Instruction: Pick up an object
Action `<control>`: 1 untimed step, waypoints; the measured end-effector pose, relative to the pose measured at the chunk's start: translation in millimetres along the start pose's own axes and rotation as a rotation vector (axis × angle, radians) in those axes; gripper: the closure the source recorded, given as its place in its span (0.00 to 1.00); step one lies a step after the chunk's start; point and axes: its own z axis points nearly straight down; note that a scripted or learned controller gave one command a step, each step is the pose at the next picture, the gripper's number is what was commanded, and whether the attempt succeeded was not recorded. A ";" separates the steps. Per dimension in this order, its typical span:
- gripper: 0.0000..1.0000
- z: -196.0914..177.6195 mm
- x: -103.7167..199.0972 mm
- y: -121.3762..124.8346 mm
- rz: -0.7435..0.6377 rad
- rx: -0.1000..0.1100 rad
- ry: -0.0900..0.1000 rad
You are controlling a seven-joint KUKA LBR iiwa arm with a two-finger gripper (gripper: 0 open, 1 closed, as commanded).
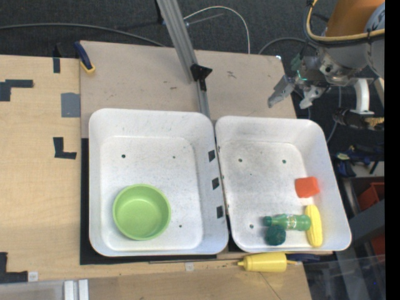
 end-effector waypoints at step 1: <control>0.00 0.0 -0.2 -0.1 0.001 0.000 -0.001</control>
